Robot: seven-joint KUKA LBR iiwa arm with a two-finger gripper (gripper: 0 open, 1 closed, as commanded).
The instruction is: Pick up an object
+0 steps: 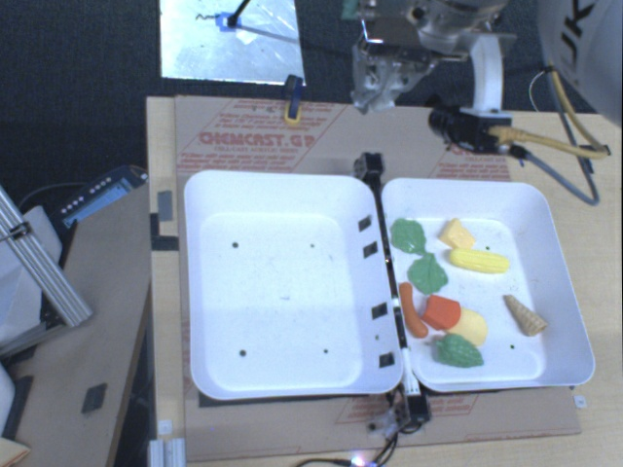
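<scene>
Claw: the claw (pixel 375 90) hangs high above the far edge of the worktop (pixel 165 261), behind both bins; it grips nothing, and whether it is spread or pressed together I cannot tell, because its tip is blurred.
Objects to pick: all lie in the right bin (pixel 565 290), gathered toward its left half.
Crowded group: the carrot (pixel 412 310), the red piece (pixel 441 310), the yellow round piece (pixel 470 327) and the lower green piece (pixel 458 351) touch or nearly touch each other.
Risk in the group: a descent here may push one piece against its neighbour, or catch two at once, so the grip may slip.
Risk at the divider: the carrot lies just beside the wall between the bins, so one side of the claw may strike the rim.
Flat leaves: the two green leaves (pixel 408 235) (pixel 427 273) look thin; closing may pass over them.
Easier targets: the corn (pixel 478 260) and the cone (pixel 525 315) stand more apart, but the cone tapers and may squeeze out.
Left bin: the left bin (pixel 209 358) holds no object; a descent there gives nothing.
</scene>
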